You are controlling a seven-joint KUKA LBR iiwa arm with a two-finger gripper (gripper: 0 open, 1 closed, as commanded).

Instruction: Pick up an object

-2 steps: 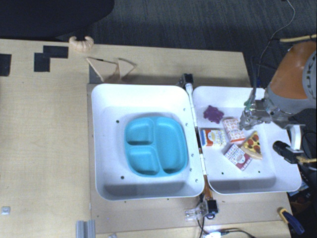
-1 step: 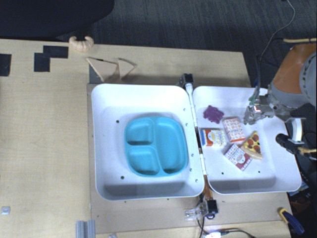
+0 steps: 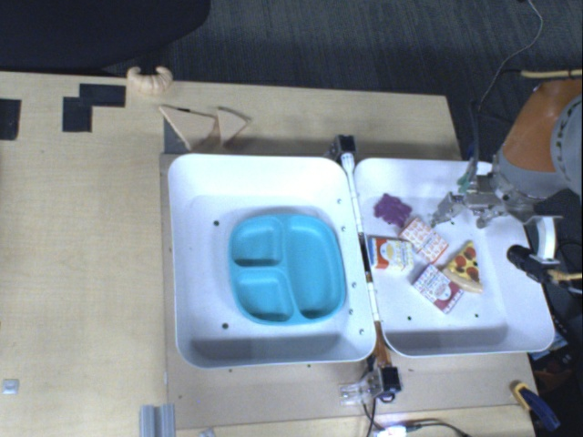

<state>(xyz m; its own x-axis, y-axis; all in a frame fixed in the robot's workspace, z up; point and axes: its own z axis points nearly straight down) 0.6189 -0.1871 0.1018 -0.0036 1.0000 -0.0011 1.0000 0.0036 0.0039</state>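
The right bin (image 3: 510, 330) holds several small items. A purple lumpy toy (image 3: 393, 209) lies at its back left. A red and white packet (image 3: 393, 254) sits by the left wall. Two patterned packets (image 3: 424, 238) (image 3: 436, 287) lie near the middle, with a pizza slice toy (image 3: 467, 267) beside them. My gripper (image 3: 458, 204) hangs over the back of this bin, just right of the purple toy and above the upper patterned packet. I see nothing held in it.
The left bin (image 3: 196, 244) holds a blue divided tray (image 3: 287, 267). The grey arm with its orange band (image 3: 537, 139) reaches in from the right, with black parts (image 3: 537, 260) over the right bin's right rim. Cables and a clamp (image 3: 378, 385) lie at the bench's front.
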